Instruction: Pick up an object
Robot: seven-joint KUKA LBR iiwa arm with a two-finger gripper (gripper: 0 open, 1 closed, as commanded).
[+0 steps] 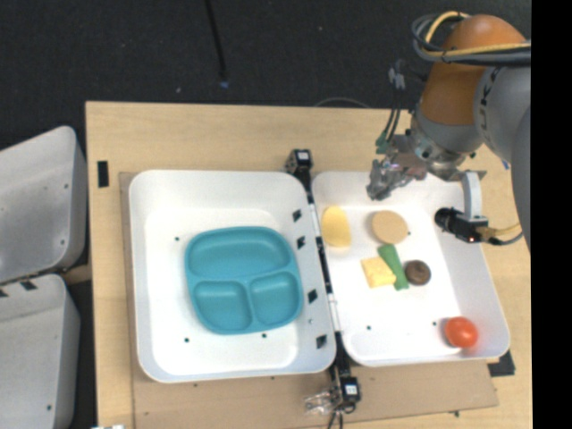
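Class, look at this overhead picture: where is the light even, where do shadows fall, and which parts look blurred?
Camera view: even, soft light on both white bins; faint shadows beside the teal tray and tomato; the pincer looks soft and blurred; no strong glare.

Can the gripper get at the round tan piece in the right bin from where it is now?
Probably yes. The gripper hangs over the far part of the right bin, just beyond the round tan piece. Nothing lies on that piece, and the green stick sits just on its near side.
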